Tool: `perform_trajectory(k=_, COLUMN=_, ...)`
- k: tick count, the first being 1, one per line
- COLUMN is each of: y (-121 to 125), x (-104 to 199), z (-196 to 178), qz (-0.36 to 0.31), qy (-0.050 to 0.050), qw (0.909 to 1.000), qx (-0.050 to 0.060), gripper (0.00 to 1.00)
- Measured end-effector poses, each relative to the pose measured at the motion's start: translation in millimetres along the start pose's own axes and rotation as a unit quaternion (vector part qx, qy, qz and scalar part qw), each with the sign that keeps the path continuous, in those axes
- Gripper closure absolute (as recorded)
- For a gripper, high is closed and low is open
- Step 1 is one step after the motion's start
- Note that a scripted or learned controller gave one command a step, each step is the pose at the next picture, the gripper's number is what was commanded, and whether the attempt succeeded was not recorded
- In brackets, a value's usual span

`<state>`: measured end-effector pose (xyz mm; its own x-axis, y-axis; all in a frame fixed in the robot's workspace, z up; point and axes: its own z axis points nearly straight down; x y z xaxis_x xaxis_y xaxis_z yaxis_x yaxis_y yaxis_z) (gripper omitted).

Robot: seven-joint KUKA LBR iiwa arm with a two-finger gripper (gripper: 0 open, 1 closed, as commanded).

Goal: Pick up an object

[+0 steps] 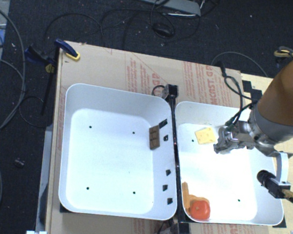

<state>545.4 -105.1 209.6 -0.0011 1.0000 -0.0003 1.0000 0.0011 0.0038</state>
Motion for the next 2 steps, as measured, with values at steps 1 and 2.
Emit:
perform_trajectory(k=1, y=0.9, x=0.0, z=-52.3, qz=0.000, qy=0.000, qw=1.0000, qx=0.000, gripper=1.00)
perform_trajectory(k=2, y=14.8, x=39.8, z=-41.4, qz=0.000, qy=0.000, qw=1.0000, qx=0.002, gripper=1.00)
